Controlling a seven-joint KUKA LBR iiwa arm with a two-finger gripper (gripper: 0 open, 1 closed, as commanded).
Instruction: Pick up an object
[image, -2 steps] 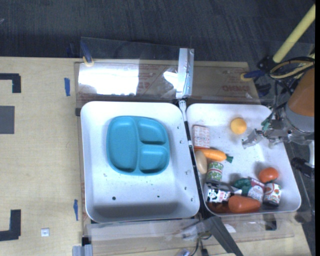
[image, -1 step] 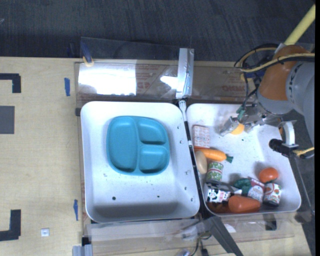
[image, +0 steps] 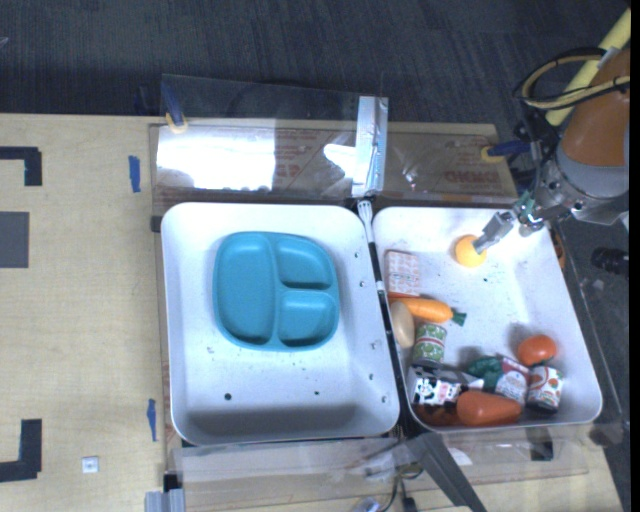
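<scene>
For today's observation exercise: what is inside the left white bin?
Inside the left bin lies one blue divided tray, its three compartments showing nothing in them. Dark specks dot the bin floor around it. Whatever is beneath the tray is covered.

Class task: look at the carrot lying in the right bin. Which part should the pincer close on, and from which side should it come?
Grip the carrot at the middle of its orange body, coming straight down from above, with the closing line across its width. It lies flat and long, roughly left to right, so the narrow width fits best. The pink box and green can crowd it, so low side approaches look blocked.
</scene>
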